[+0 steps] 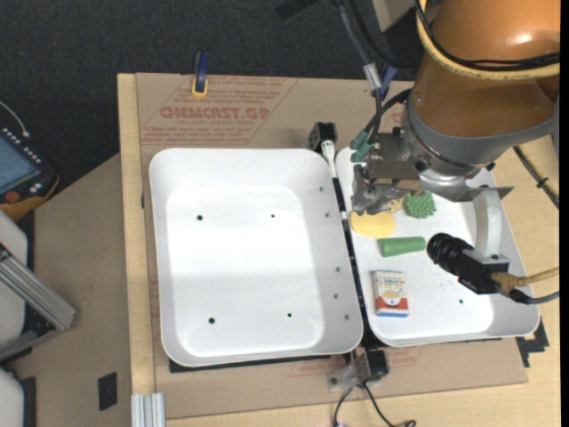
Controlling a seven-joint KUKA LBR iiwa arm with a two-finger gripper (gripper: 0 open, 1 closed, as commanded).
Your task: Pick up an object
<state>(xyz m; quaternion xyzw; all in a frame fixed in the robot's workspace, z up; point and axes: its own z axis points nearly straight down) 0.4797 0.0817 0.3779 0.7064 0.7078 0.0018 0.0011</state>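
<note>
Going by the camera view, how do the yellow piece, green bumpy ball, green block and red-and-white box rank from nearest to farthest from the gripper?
1. Yellow piece, just below the gripper in the view, by the left wall of the right bin.
2. Green bumpy ball, toward the view's right, and green block, lower down: too close to call.
3. Red-and-white box, near the bin's front edge.

bench [84,265] | cardboard sheet [222,114] on top | left bin [240,274], right bin [444,314] side by side

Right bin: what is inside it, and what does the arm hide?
A yellow piece, green spiky ball, green block and red-and-white box. The gripper hangs over the yellow piece; the arm covers the right bin's far part.
</note>
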